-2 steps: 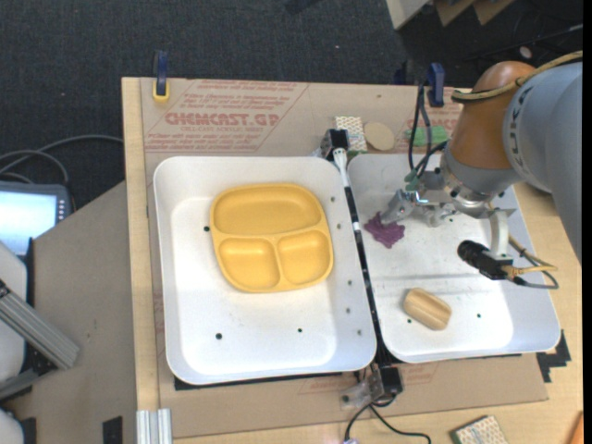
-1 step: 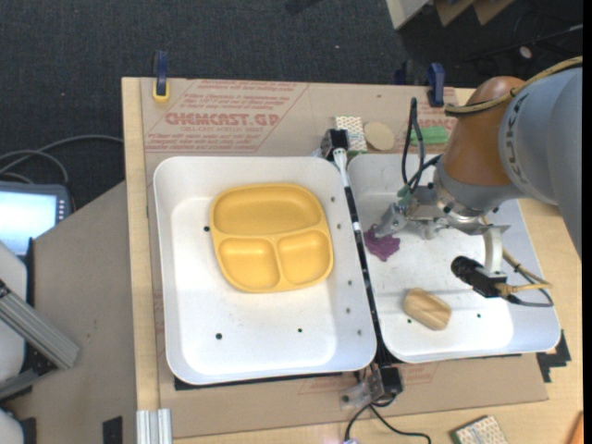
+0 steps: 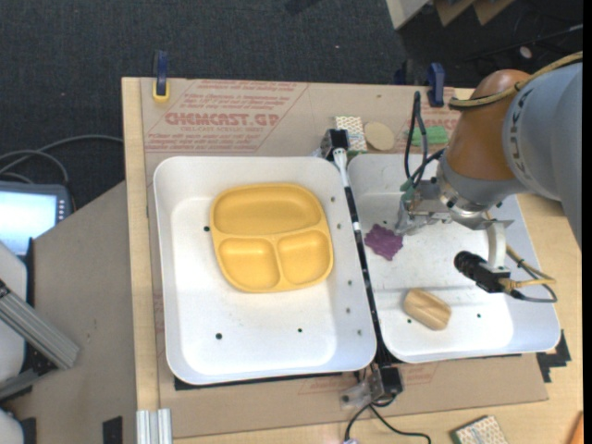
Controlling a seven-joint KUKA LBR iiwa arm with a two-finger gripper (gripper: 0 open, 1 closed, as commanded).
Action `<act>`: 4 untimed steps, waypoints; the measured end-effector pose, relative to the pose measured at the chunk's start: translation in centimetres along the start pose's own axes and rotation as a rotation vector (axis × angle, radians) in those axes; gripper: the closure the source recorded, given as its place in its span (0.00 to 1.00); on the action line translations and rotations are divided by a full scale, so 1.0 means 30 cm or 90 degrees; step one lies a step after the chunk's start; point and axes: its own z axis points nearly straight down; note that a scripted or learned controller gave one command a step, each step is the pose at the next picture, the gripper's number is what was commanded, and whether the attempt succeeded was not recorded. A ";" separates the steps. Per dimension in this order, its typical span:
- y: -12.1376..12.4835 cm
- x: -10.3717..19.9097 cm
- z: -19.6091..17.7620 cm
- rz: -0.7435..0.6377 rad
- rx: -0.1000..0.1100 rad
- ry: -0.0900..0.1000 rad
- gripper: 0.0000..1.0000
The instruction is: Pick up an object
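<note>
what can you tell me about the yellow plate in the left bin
The yellow plate is a divided tray with rounded corners, apparently smooth plastic. It has three compartments: one wide one along the far side and two smaller ones side by side along the near side. It lies flat, right side up, slightly turned, on the floor of the left bin, toward the bin's far half. All three compartments look empty. Only the bin floor touches it.

The surface (image 3: 231, 118) is a brown printed board carrying 2 shallow white bins side by side, the left bin (image 3: 185, 276) and the right bin (image 3: 527, 322).
</note>
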 end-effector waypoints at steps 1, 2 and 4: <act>-0.001 0.000 0.002 0.000 0.000 0.000 0.00; -0.040 0.002 0.037 -0.001 0.002 0.000 0.00; -0.036 0.002 0.001 0.000 -0.001 0.000 0.00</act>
